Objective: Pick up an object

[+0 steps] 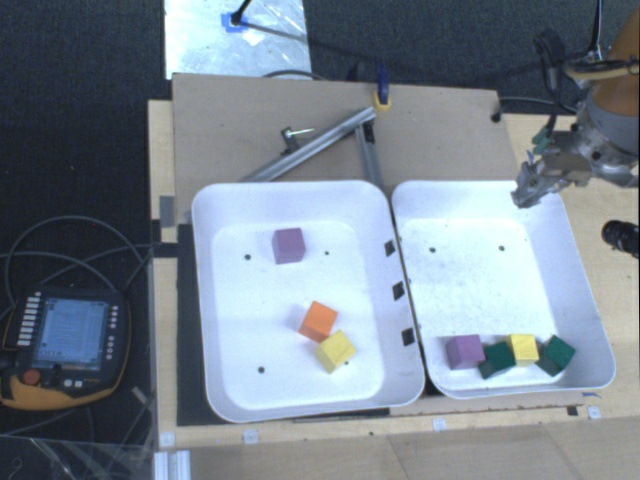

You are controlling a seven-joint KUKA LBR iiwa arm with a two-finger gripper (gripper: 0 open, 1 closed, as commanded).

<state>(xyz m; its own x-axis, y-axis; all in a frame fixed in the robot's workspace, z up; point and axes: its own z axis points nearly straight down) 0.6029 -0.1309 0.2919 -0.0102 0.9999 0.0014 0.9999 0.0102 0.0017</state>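
The gripper [528,190] hangs over the far right corner of the right bin [480,230], and its fingers are too small and blurred to say how they stand; nothing is seen between them. The nearest candidates sit at the opposite, near edge of that same bin: a purple cube [464,350], a dark green cube [495,359], a yellow cube [524,347] and a second green cube [556,353], lined up touching or almost touching one another along the wall. That crowding is the main hazard, in my judgement: fingers coming down on one cube may land on a neighbour, shove the row, or catch the bin's raised rim and jam. A grasp on an end cube looks safer than one in the middle. Beyond the right bin's left wall, the left bin [230,268] offers easier targets: a purple cube [288,245] standing well apart, and an orange cube [319,320] touching a yellow cube [336,351] at a corner, where a skewed approach could nudge both.
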